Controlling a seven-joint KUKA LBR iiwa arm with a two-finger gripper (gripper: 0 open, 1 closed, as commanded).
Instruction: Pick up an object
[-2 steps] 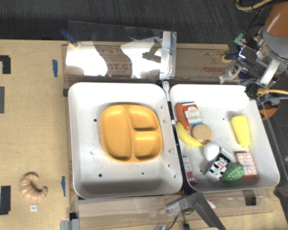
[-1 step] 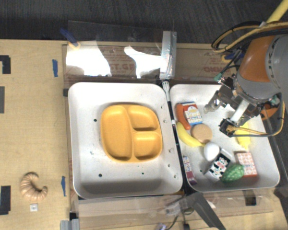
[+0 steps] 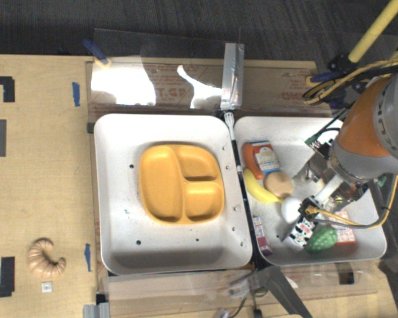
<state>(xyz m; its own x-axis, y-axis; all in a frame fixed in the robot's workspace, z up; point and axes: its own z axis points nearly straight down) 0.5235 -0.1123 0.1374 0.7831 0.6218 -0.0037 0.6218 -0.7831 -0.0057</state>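
Lower right of the frame, inside the right bin (image 3: 368,254) — a cluster of candidate objects: banana (image 3: 260,189) lying along the bin's left side, an orange carton (image 3: 262,156) just above it, a tan round piece (image 3: 280,183) touching the banana's upper end, a white egg-like ball (image 3: 290,209) just below that, a green bumpy item (image 3: 322,239) near the bottom wall with a red-and-white box (image 3: 346,235) beside it. Tool (image 3: 302,227) low over this cluster, between the white ball and the green item, tipped toward lower left; cannot tell whether apart or together, and nothing visibly clamped. Grey arm (image 3: 375,138) with orange band entering from the right edge, cables trailing. Left bin (image 3: 109,177) at frame centre, carrying a yellow divided tray (image 3: 182,182). On the desk (image 3: 33,177) at lower left, well apart — a curled tan croissant-like object (image 3: 46,257).
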